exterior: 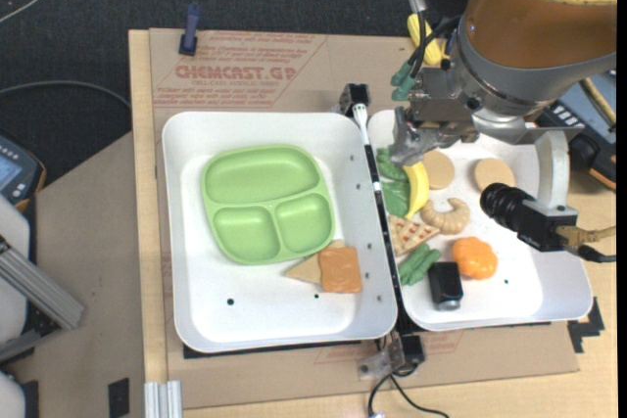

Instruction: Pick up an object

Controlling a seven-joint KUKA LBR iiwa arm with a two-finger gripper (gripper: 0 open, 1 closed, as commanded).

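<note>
My gripper [409, 150] hangs over the left part of the right bin [563, 299], just above a yellow banana [418, 185] and a green leafy piece [394, 191]. Nothing shows between its tips. Close by in the same bin lie a waffle piece [409, 232], a tan curled pastry [449, 214], an orange fruit [475, 257], a green bean pod [419, 263], a small black block [446, 287] and two round tan biscuits [493, 173]. The wrist hides the bin's far left corner.
The left bin [186, 210] holds a green divided plate [266, 203], with an orange-brown toast slice [340, 269] and a tan wedge [306, 269] at its near right. A cardboard sheet [235, 69] lies under both bins.
</note>
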